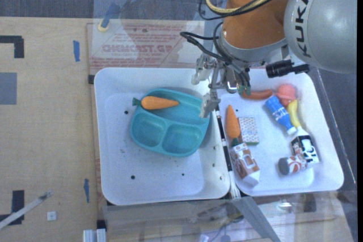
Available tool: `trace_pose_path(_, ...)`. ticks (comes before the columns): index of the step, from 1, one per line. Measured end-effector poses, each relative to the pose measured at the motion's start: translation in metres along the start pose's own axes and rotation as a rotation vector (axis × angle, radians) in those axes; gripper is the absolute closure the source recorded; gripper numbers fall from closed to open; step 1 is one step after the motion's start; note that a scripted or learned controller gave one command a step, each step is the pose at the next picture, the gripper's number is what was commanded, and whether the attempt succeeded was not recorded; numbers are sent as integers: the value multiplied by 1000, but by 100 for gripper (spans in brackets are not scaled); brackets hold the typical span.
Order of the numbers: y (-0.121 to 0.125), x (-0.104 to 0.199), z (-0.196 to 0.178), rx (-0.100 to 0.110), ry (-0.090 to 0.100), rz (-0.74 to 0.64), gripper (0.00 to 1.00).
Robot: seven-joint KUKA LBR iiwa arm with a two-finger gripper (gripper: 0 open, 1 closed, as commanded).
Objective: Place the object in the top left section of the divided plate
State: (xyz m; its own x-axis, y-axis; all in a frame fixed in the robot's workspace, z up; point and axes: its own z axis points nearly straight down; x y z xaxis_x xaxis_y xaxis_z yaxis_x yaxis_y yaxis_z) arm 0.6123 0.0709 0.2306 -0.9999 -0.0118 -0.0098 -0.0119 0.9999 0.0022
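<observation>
the orange plastic carrot (159, 102) lies in the teal divided plate's (168, 130) top section; my fingers (209, 106) hang released beside it, grasping nothing.

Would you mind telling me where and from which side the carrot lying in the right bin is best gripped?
Probably at the thick middle of the carrot, coming straight down from above. It lies flat, lengthwise up and down the view, so the jaws should close across its width. The bin divider sits close on its left and a small patterned packet on its right, leaving little room.
</observation>
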Motion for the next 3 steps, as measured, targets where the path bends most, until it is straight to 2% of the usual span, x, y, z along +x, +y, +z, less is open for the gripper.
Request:
trace_pose_path(1,46,55,131,-1,-5,-48,0)
trace_pose_path(2,-22,120,34,0,5,-254,0)
trace_pose_path(3,-46,110,44,0,4,-288,0)
